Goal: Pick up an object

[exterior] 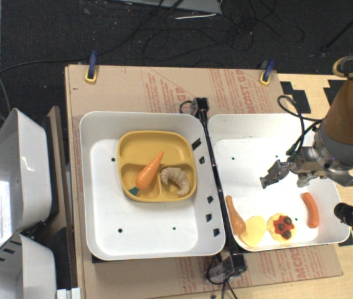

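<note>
In the right bin [251, 129] you see the hand [272, 178] hanging over bare white floor near the middle, the grey arm [344, 129] reaching in from the right; you cannot tell how its tips stand, and nothing shows between them. Along that bin's near edge you find a tan drumstick-shaped piece [235, 215], a pale yellow disc [255, 229] touching a round piece with red topping [281, 227], and a sausage [311, 209] off to the right. In the left bin [101, 229] a yellow divided plate [154, 141] holds a carrot [149, 170] and a shrimp [177, 180].
</note>
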Available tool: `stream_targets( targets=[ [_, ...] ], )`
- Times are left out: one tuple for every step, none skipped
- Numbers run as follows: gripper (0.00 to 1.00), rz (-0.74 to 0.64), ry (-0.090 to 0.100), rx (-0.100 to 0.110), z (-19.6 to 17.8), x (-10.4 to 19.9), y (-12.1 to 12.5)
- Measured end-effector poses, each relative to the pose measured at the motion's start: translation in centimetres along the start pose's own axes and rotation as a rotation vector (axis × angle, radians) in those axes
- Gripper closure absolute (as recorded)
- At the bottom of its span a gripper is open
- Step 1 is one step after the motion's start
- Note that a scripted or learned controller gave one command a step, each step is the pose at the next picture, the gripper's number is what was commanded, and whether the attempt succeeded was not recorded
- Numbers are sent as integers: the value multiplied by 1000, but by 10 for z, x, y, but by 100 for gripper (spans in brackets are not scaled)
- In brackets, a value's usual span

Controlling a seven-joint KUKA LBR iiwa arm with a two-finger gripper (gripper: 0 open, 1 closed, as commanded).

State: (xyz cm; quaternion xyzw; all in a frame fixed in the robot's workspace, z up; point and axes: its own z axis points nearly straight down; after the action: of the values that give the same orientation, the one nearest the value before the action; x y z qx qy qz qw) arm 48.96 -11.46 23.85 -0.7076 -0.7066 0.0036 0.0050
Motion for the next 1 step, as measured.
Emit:
stream_targets(
  targets=[
    [0, -3, -2, -12, -5, 0, 2]
  ],
)
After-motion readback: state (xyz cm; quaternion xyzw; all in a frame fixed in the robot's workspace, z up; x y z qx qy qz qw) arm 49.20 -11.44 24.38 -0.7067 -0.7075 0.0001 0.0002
